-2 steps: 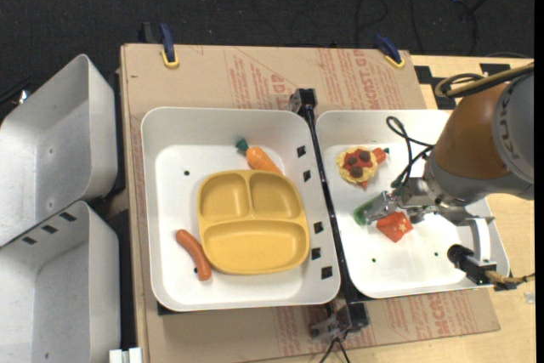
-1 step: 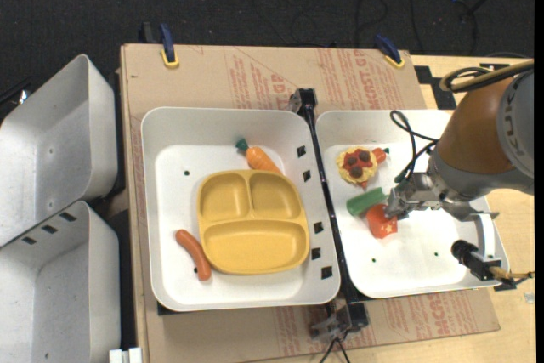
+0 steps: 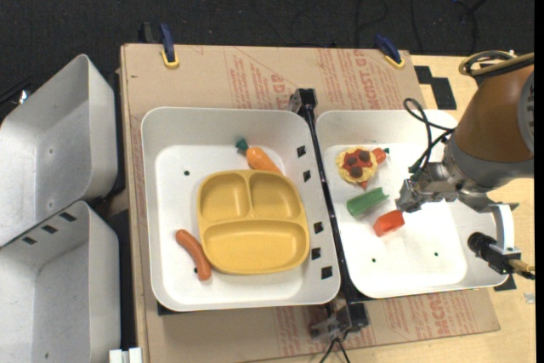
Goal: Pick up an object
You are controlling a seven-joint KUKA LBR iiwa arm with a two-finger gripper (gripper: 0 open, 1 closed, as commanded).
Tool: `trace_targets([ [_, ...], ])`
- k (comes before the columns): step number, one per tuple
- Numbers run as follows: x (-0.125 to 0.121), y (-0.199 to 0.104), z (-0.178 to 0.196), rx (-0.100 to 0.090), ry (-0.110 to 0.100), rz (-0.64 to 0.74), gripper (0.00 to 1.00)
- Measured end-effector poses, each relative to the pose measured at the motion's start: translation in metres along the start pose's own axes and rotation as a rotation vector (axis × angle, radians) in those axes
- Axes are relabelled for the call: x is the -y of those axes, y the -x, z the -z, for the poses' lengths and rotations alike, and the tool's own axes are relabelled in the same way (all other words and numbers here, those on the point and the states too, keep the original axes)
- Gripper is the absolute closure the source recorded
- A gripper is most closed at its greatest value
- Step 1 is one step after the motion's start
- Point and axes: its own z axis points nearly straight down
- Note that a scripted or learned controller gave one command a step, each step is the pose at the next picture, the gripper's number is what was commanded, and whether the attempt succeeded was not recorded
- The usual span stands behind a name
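The right bin (image 3: 425,276) holds a red block-like piece (image 3: 388,223), a green piece (image 3: 366,201) and a small pizza slice toy (image 3: 358,164). My gripper (image 3: 410,198) hangs over the right bin, just right of and slightly above the red piece, close to the green one. The arm's grey and orange body covers its fingers. In the left bin (image 3: 170,183) lie a yellow divided plate (image 3: 252,221), a carrot (image 3: 259,157) at the plate's upper edge and a sausage (image 3: 195,254) at its lower left.
A black divider (image 3: 321,191) runs between the two bins. Spare white bins (image 3: 51,183) stand off the bench at the left. Cables (image 3: 429,132) loop beside the arm above the right bin. The right bin's lower half shows bare floor.
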Motion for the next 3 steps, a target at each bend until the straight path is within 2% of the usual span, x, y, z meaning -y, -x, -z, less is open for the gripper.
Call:
trace_targets([
  [1, 0.007, -0.005, 0.057, 0.001, 0.002, 0.005, 1.00],
  [2, 0.006, -0.005, 0.061, 0.000, -0.002, 0.004, 1.00],
  [3, 0.002, -0.065, 0.056, -0.004, -0.004, 0.010, 1.00],
])
